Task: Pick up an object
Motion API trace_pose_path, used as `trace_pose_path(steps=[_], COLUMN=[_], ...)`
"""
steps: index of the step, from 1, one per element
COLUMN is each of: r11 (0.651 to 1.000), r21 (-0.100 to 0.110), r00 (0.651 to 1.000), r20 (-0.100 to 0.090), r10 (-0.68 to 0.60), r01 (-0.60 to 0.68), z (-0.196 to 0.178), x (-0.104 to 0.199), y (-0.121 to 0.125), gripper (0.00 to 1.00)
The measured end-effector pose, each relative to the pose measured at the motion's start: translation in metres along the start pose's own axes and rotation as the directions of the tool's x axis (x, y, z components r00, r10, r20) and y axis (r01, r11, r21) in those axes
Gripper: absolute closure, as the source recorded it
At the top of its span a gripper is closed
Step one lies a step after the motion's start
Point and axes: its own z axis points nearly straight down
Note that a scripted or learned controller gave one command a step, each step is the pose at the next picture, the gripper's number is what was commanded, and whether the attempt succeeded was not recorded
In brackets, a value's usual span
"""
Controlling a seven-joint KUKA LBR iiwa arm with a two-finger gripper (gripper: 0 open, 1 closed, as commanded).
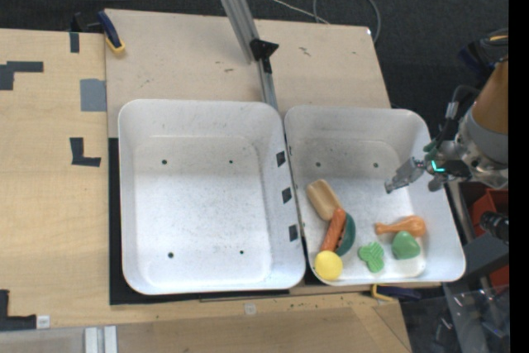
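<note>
Nearest: yellow lemon [328, 264], green pieces [373, 255], carrot [334, 229], orange drumstick [402, 226] and bread roll [323, 198] lay in right bin [355, 128], none lifted. Farther back, gripper [411, 171] hovered over bin's right side w/ nothing visibly in it; how far open, couldn't tell. Pick not begun.

The grey arm with its orange band [498, 99] enters from the right edge of the camera view, its thick wrist section [486, 140] angled down and to the left. At its tip the grey two-finger end effector [407, 175] points leftward, with a small teal light [436, 166] glowing on its body just behind the fingers. One slim grey finger [401, 176] slants down and left from that light. Nothing shows between the fingers.
</note>
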Motion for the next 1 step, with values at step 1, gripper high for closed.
trace_pose_path(steps=[1], r11=[1.000], r21=[-0.003], r00=[1.000], r20=[0.001], r10=[-0.002], r01=[0.002], z=[-0.0018], x=[0.0000], y=[0.0008], gripper=[0.00])
